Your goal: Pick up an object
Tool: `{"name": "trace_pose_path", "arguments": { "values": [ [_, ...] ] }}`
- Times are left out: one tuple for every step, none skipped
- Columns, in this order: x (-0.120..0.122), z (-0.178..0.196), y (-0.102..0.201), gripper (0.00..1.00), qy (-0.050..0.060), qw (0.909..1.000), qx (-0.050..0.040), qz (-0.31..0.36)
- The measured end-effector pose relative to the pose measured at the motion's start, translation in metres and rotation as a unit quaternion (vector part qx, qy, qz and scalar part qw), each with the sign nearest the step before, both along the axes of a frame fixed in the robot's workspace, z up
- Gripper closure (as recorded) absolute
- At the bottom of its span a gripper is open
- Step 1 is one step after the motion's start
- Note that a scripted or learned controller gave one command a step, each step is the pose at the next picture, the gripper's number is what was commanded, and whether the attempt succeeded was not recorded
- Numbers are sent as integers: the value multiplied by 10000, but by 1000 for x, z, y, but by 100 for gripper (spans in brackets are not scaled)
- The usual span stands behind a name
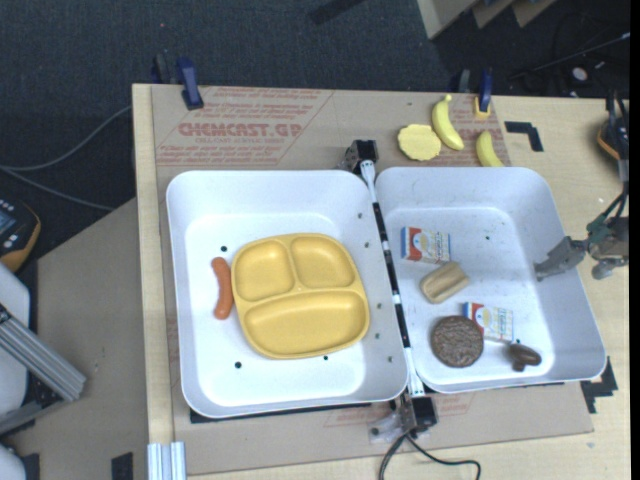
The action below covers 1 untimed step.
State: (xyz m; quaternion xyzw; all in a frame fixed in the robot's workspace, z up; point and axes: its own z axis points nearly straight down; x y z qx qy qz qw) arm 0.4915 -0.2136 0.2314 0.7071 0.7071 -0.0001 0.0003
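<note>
Two white bins sit side by side on the bench, and I will start at the near edge. In the right bin, closest to the front rim, lies a small dark brown lump, and just beside it to the left a round brown patty. A small carton with red and blue print lies flat, touching the patty's upper right edge. Farther in, a tan bread roll lies tilted, and just behind it a second carton, a little larger. Any of these could be the object to pick; all lie loose on the bin floor, none between my fingers. In the left bin a yellow tray with three compartments fills the middle, and an orange sausage lies just off its left edge, apart from it. My gripper reaches in over the right rim of the right bin (a grey tip, small and blurred), well apart from the cartons, and I cannot tell how it is set. Beyond the bins, on the bench, lie a yellow round slice, a banana beside it, and another yellow piece near them.
</note>
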Motion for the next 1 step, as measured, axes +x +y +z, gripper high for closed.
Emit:
{"name": "trace_pose_path", "arguments": {
  "values": [
    [12,-153,60,0,40,10000,28,27]
  ]
}}
